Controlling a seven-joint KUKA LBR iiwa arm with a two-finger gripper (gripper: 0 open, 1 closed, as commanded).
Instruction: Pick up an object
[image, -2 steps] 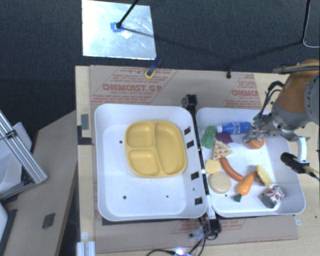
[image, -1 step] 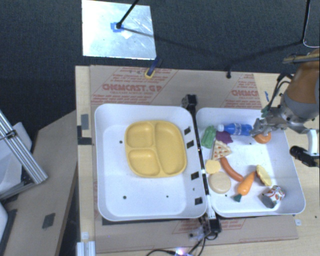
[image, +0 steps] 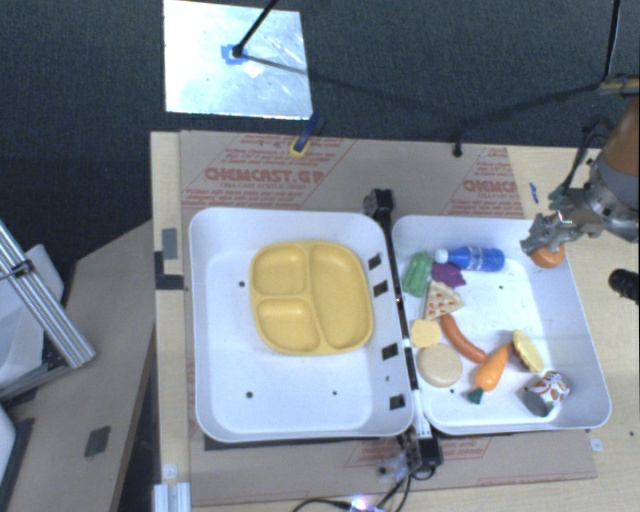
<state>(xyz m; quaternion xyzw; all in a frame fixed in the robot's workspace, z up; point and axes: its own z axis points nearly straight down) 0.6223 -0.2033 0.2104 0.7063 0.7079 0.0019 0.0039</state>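
My gripper (image: 547, 238) hangs over the far right corner of the right bin (image: 580, 330). A small round orange object (image: 547, 257) shows right at its fingertips, overlapping the bin's rim, and looks pinched and lifted. In the same bin lie a blue bottle (image: 476, 259), a purple piece (image: 443, 257), a green piece (image: 417, 271), a pizza slice (image: 441, 298), a sausage (image: 462, 340), a carrot (image: 490, 369), a tan disc (image: 440, 366), a yellow piece (image: 528, 350) and a small patterned can (image: 543, 391).
The left bin (image: 220, 380) holds a yellow divided plate (image: 310, 297). A black divider (image: 395, 310) runs between the bins. Cables cross the dark floor behind the bench, and a metal frame (image: 35, 300) stands at the left.
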